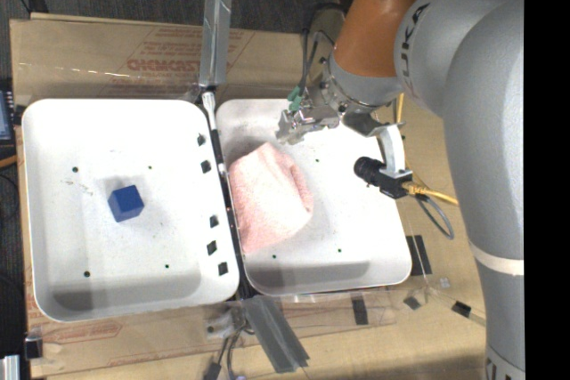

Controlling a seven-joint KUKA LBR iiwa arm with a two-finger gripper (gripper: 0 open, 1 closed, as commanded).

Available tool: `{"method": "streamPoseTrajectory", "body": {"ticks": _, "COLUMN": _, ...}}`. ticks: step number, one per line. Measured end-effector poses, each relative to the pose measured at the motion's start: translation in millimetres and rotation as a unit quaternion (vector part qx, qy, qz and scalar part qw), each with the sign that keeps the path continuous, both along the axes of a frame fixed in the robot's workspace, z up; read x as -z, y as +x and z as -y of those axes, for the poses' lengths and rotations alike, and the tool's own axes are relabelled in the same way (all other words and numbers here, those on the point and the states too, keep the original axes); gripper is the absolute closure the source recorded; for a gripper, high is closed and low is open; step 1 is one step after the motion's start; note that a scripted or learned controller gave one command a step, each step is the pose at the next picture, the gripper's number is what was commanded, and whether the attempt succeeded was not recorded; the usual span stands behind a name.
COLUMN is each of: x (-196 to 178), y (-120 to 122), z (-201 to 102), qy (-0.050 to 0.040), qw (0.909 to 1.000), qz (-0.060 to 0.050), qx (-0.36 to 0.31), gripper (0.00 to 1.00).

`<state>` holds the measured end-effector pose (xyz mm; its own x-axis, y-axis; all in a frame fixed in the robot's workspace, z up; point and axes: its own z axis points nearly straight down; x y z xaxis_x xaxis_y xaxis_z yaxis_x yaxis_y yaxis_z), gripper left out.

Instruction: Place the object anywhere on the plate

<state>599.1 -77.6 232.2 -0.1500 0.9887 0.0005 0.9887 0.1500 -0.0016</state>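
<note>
Camera view gives us the arm (463, 58) over the right bin (374, 254), then the pink plate (267, 196), then the blue cube (126, 202) alone in the left bin (53, 147). Our gripper (298, 122) hangs above the plate; we cannot tell its spread. We should cross left and descend squarely on the cube.

Bench with two shallow white bins side by side.
The right bin (374, 258) sits beneath the gripper (292, 127); the left bin (53, 280) lies to its left, touching, on brown cardboard (134, 58) covering the bench (436, 316).
</note>
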Motion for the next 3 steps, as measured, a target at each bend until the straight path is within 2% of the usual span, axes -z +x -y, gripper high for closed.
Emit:
{"method": "streamPoseTrajectory", "body": {"ticks": 1, "x": 9.7, "y": -12.7, "z": -54.7, "qy": 0.0004, "qw": 0.9793, "qz": -0.002, "qx": -0.202, "gripper": 1.0}}
{"method": "streamPoseTrajectory", "body": {"ticks": 2, "x": 16.4, "y": -24.1, "z": -110.6, "qy": 0.0007, "qw": 0.9184, "qz": -0.001, "qx": -0.396, "gripper": 1.0}}
{"method": "streamPoseTrajectory", "body": {"ticks": 3, "x": 20.0, "y": -41.8, "z": -157.3, "qy": 0.0009, "qw": 0.8201, "qz": -0.001, "qx": -0.572, "gripper": 1.0}}
